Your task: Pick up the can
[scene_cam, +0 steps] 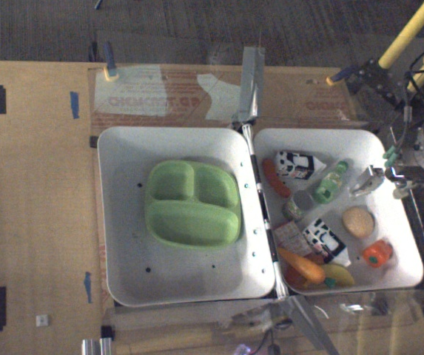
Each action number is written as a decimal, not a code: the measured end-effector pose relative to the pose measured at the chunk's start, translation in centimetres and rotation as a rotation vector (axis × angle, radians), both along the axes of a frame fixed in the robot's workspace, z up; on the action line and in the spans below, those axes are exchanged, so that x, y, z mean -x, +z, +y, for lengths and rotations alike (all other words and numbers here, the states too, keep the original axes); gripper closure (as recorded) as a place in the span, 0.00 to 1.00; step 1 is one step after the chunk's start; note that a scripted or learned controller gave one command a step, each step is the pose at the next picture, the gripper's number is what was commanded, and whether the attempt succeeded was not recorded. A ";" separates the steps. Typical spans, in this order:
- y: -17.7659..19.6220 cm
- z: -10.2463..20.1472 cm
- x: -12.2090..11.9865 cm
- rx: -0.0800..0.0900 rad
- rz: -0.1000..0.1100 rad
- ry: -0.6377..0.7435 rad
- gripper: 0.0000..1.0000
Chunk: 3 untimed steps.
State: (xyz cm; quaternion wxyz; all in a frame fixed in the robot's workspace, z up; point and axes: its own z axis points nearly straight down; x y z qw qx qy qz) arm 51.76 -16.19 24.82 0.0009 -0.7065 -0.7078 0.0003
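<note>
Near the right bin's [396, 268] left wall stands the can [294, 206], crowded by cartons. Gripper [368, 181] hovers at the right edge, closure indeterminate. Descend vertically, straddling the can's sides.

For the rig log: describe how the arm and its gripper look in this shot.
At the right edge, the gripper shows as a small pale metallic piece over the right bin, blurred. Behind it sit dark wrist parts with thin cables and a small green fitting. The fingers are too blurred to describe.
</note>
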 end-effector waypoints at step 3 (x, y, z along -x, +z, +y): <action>-0.4 1.9 -3.3 0.001 -0.004 -0.223 1.00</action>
